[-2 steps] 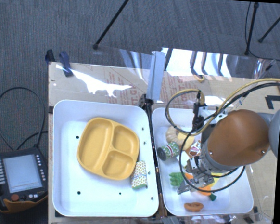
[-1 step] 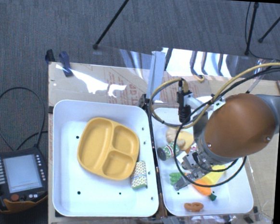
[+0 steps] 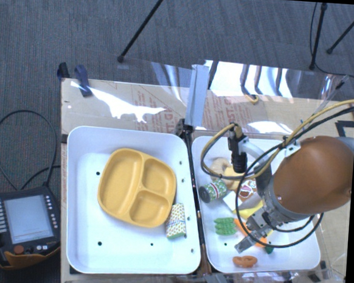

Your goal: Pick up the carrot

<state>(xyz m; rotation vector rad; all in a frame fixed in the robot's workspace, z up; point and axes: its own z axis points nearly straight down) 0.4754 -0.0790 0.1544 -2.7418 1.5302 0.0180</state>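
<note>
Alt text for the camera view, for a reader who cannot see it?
A grey-and-orange arm's gripper hovers low in the right bin over a carrot among small toy foods. The left bin holds a yellow divided plate and a patterned packet.
</note>
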